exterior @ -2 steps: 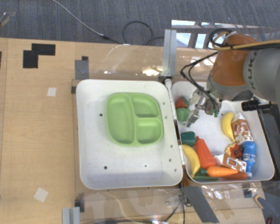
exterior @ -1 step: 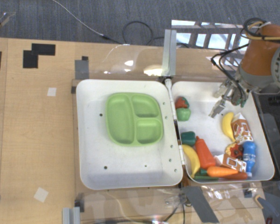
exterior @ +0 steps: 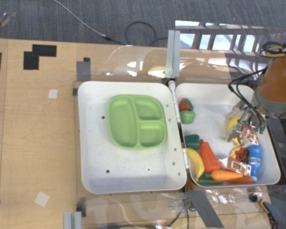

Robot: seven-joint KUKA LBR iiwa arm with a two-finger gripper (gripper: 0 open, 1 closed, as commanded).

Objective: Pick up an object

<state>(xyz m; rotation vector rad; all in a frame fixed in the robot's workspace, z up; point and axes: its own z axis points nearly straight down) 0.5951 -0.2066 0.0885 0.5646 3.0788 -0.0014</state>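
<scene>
a: where is the gripper (exterior: 245,123)?

b: over the right bin (exterior: 212,99), toward its 3 o'clock side, hanging from the arm (exterior: 276,82) with the orange band. it sits low among the toys, just above a yellow piece (exterior: 232,124). i cannot tell whether the jaws are apart or together; the metal parts and cables blur into each other there.

a: does it hold anything?

b: nothing shows clearly between its fingers.

a: what is there to pick?

b: the objects crowd the right bin from 3 to 7 o'clock. a red and green pepper (exterior: 186,111) lies at 9 o'clock near the divider. below it is a dark green piece (exterior: 192,140), then a banana (exterior: 196,162) at 7 o'clock, touching a red-orange carrot shape (exterior: 209,157). an orange carrot (exterior: 231,176) lies along the 6 o'clock wall. a blue bottle (exterior: 254,159) stands at 4 o'clock, just beside a red and white carton (exterior: 239,162).

a: any writing to read?

b: the carton and bottle carry printed patches, but they are too small to read. no brand can be made out.

a: and the left bin (exterior: 93,142)?

b: it holds a green divided plate (exterior: 136,121) with three compartments, a little toward 12 o'clock from the centre.
</scene>
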